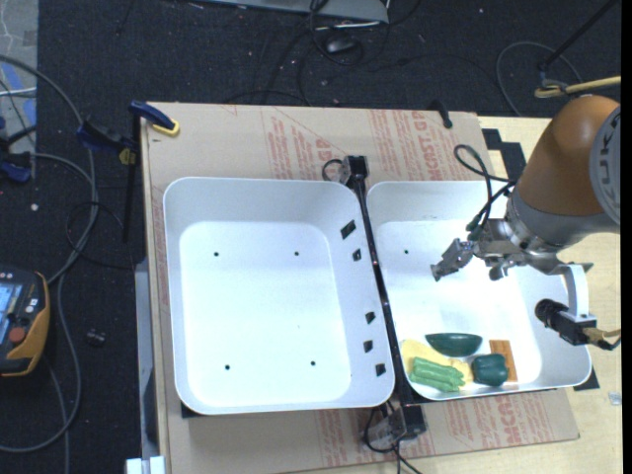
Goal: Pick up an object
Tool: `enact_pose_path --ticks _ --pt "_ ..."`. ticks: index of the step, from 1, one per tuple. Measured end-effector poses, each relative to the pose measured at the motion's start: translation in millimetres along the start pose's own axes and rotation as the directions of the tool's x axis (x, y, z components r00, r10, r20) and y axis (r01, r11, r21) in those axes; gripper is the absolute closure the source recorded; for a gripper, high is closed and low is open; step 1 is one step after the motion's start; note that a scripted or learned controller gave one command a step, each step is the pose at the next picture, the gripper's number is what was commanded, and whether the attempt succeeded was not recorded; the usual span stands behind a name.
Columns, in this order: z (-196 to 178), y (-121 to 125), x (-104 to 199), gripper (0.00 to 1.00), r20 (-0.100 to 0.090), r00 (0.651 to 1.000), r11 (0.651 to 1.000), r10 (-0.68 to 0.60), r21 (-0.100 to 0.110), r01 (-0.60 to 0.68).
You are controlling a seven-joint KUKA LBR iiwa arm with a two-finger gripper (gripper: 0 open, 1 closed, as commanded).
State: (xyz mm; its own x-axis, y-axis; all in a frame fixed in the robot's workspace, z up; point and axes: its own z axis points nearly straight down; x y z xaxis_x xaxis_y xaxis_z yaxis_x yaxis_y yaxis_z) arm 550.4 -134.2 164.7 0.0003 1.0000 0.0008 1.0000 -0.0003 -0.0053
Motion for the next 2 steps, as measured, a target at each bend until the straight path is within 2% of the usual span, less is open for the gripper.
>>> enact_pose_path --ticks 1,2 --pt "52 8 5 0.00 0.000 1.000 1.000 -0.001 -0.002 0.001" --pt "78 8 6 0.00 0.000 1.000 1.000 -0.001 -0.003 0.001"
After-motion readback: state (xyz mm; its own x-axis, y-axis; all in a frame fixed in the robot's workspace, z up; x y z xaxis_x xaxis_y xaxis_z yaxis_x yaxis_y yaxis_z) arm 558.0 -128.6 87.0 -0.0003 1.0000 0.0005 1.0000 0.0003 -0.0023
